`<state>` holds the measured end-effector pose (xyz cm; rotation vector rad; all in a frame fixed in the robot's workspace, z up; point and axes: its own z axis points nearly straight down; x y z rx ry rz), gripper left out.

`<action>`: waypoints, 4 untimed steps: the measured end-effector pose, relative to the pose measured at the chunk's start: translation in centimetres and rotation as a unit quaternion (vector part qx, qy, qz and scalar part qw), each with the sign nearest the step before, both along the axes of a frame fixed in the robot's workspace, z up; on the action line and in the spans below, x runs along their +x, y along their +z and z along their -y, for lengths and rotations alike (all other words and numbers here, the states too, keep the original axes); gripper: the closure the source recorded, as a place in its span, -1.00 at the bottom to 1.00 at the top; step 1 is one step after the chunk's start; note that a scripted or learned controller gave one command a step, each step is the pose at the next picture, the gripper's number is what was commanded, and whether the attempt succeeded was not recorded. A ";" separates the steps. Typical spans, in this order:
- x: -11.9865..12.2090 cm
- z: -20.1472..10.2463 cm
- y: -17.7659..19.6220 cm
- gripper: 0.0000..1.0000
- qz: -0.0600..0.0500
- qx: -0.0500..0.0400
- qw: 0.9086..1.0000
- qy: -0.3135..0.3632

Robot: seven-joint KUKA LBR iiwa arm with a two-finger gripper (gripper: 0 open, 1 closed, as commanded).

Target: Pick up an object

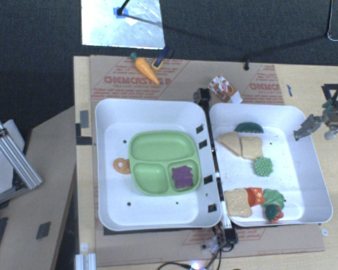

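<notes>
From where I stand, the grey two-finger gripper (pixel 317 126) hangs at the right rim of the right-hand shallow white bin (pixel 312 170), its fingers spread apart with nothing between them. It seems parked at the edge, off the pile, perhaps so the camera sees the contents clearly before a reach.

That right bin holds the likely targets, bunched toward its left and near sides: a dark green dome-shaped toy (pixel 249 127) at the far side, two tan bread-like slices (pixel 241 145) just beside it, a round knobbly green ball (pixel 263 166) near those, and along the near wall a tan toast-shaped piece (pixel 237 202) touching a red and green toy vegetable cluster (pixel 267 200). Any of these would serve; the green ball sits a little apart and looks the easiest to close on.

The left white bin (pixel 110 151) carries a light green compartment tray (pixel 160 162) with a purple block (pixel 183 176) in its near-right compartment, and a small orange ring (pixel 122 165) just left of the tray. Beyond the bins, an orange toy carrot (pixel 146 70) and a small red-and-white packet (pixel 223 89) lie on the cardboard sheet (pixel 259 83).
</notes>
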<state>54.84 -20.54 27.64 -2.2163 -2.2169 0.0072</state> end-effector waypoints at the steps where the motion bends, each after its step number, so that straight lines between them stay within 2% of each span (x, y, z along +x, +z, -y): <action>1: 0.2 -0.1 0.6 -1.00 0.005 -0.001 1.000 0.002; 3: 0.6 -0.7 -11.9 -1.00 0.002 0.000 1.000 0.001; 4: 0.9 -1.4 -16.3 -1.00 0.003 0.000 1.000 0.002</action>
